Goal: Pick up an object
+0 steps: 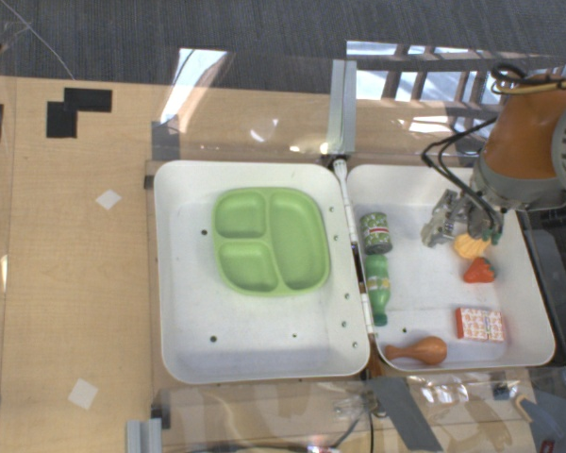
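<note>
Drumstick [418, 350], box [479, 324], strawberry [479, 272] below hand [457, 225].

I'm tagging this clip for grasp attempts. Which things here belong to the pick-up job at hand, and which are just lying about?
In play:
claw, low in the right bin
yellow piece beside it
red strawberry-like toy

Lying about:
green can
green bottle
brown drumstick-like toy
patterned box
green divided plate in the left bin

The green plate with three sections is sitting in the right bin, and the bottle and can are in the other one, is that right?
Not quite. In the camera view the green plate sits in the left bin, not the right one. The bottle and can are indeed in the other one, the right bin.
</note>
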`<action>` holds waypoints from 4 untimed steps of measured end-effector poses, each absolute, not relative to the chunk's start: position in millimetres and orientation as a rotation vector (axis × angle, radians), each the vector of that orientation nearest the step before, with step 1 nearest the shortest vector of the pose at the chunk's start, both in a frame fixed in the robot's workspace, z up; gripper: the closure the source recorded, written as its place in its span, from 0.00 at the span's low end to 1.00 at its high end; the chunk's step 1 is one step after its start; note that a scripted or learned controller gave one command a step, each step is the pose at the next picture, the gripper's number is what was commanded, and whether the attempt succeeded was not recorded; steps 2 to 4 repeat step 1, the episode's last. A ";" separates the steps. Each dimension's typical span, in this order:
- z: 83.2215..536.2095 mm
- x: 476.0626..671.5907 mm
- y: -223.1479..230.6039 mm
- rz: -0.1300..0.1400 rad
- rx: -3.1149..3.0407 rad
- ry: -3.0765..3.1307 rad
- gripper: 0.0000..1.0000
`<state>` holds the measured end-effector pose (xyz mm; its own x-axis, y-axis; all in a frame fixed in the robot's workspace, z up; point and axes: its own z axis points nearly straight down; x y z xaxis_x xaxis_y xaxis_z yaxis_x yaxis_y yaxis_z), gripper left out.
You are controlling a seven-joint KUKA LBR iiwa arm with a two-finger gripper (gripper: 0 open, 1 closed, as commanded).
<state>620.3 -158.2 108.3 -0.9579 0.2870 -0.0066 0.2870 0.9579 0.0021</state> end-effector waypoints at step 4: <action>184.8 573.4 -141.9 0.001 0.797 3.033 1.00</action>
